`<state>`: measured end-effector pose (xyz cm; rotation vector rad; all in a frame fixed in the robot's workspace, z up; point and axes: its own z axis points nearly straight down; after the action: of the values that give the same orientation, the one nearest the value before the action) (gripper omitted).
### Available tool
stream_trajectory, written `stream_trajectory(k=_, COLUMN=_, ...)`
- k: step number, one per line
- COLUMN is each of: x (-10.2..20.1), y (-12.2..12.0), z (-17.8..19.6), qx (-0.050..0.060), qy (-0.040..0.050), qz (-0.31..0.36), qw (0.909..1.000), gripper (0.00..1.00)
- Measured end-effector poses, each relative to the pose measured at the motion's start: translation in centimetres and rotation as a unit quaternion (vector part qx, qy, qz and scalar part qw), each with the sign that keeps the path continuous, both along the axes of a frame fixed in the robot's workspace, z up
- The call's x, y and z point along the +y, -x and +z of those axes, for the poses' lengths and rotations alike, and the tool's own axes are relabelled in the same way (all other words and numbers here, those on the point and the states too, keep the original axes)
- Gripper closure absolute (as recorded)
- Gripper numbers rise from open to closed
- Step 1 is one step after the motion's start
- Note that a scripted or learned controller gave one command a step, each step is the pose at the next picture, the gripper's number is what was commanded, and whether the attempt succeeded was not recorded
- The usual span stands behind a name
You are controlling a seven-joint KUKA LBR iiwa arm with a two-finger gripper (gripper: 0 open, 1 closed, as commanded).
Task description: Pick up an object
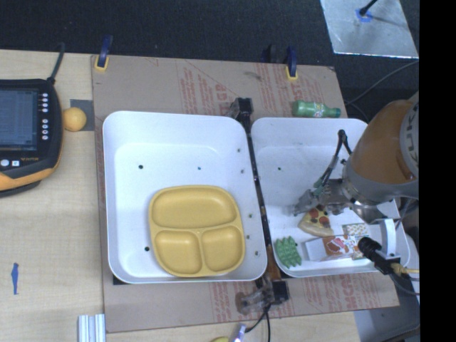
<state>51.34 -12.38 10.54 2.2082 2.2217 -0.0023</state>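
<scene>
The right bin holds several small things along its near side: a pizza slice toy, a green knobbly piece, a white and red packet and a small printed card. My gripper hangs low in this bin, just beyond the pizza slice and close over it. The grey arm with its orange band comes in from the right and covers the bin's right side.
In the left bin lies a yellow divided plate. A green bottle lies on the cardboard behind the right bin. A control pendant and a yellow ball sit at far left.
</scene>
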Motion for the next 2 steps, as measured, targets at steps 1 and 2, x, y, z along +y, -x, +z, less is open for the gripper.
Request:
stream_trajectory(k=1, x=-0.09, y=-0.02, z=1.01, qx=0.001, qy=0.0005, qz=0.002, qw=1.0, gripper=1.0)
stream_trajectory(k=2, x=-0.09, y=-0.02, z=1.01, qx=0.001, qy=0.0007, qz=0.002, qw=1.0, gripper=0.0)
